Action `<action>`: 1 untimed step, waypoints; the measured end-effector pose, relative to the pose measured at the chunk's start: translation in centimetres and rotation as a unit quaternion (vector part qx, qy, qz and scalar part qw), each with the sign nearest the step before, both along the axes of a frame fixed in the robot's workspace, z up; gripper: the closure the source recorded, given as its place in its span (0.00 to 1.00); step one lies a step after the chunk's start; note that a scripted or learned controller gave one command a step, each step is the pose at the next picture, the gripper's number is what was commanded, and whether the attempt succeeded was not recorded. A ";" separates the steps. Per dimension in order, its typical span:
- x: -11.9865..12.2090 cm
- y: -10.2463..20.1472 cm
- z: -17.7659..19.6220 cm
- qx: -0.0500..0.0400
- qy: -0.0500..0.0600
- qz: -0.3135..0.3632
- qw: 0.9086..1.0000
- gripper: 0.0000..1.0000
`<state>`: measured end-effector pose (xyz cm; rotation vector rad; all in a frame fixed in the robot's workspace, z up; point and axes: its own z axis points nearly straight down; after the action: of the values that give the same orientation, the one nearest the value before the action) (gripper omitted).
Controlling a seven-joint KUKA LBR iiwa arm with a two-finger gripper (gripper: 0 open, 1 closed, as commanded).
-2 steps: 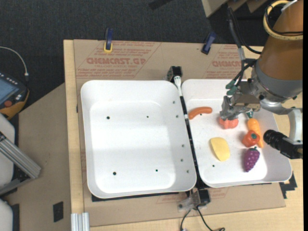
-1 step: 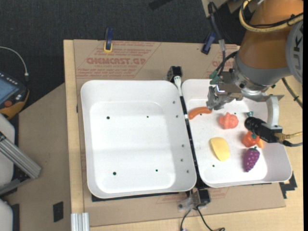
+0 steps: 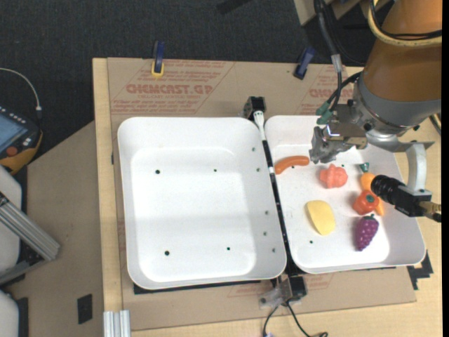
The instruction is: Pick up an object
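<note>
Claw hangs low over the right bin, just above the pink toy and beside the orange sausage; cannot tell its opening, nothing visibly held. Step judged: approach before grasp. Next move calls for a straight descent onto the pink toy, then closing. Arm enters from the pink toy's far right, wrist pointing down

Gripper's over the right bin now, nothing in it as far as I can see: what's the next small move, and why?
Probably a short, straight descent. The gripper hovers in the right bin, between the orange sausage and the pink piece; it seems to hold nothing, so I'd centre over one first.
</note>
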<state>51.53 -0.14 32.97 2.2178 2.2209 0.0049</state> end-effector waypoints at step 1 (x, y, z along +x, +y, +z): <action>-0.3 6.9 6.1 0.001 -0.002 0.003 1.000 1.00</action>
<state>51.24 6.76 39.10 2.2099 2.2258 0.0115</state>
